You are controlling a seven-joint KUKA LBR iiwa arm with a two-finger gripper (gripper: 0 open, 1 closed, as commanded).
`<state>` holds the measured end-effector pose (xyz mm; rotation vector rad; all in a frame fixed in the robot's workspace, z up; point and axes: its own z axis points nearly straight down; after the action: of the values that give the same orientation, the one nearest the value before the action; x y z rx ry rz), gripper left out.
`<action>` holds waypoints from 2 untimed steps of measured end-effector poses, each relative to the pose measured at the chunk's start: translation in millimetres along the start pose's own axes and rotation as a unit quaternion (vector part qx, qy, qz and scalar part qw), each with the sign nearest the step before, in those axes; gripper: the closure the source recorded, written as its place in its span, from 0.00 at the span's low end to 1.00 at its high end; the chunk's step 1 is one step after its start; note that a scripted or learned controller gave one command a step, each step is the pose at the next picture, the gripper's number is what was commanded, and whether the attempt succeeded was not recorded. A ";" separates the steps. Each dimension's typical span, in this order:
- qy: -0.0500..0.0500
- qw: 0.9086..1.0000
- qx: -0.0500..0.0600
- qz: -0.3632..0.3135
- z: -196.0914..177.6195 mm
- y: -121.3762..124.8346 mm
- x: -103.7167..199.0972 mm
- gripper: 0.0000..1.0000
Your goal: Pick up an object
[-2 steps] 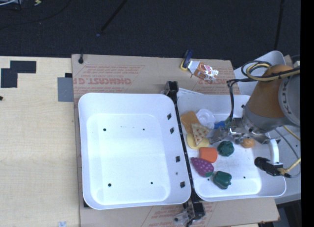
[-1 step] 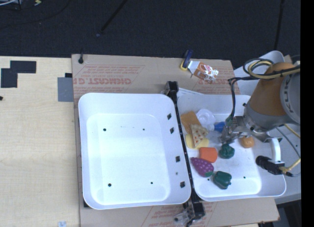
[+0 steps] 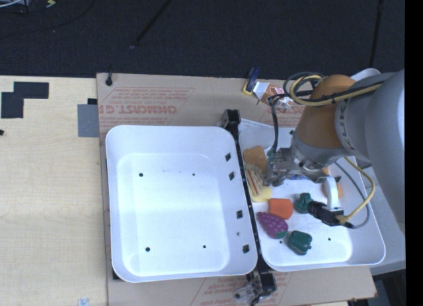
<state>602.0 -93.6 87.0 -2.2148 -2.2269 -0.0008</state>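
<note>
In the right-hand shallow white bin (image 3: pixel 370 248), against its left wall, a cluster of small toy pieces is lying: a tan bread-like piece (image 3: pixel 254 157) uppermost, a yellow block (image 3: pixel 259 190) below it, then an orange wedge (image 3: pixel 281 208), a purple grape-like piece (image 3: pixel 271 223) and two dark green pieces (image 3: pixel 299 240). The two-finger gripper (image 3: pixel 276 171) is hanging just beside the tan and yellow pieces, possibly touching them; whether its fingers are apart or together cannot be told, and nothing is seen between them. The likeliest target appears to be the yellow block. A sound grasp calls for centring over one piece, clear of the bin wall and neighbours. The left-hand white bin (image 3: pixel 119 166) is standing alongside.
</note>
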 end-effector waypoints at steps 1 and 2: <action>0.000 1.000 0.001 0.002 -0.3 20.1 11.4 1.00; 0.000 1.000 0.003 0.003 -9.8 18.9 10.5 1.00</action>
<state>620.8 -83.0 96.9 -2.2197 -2.2166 0.0045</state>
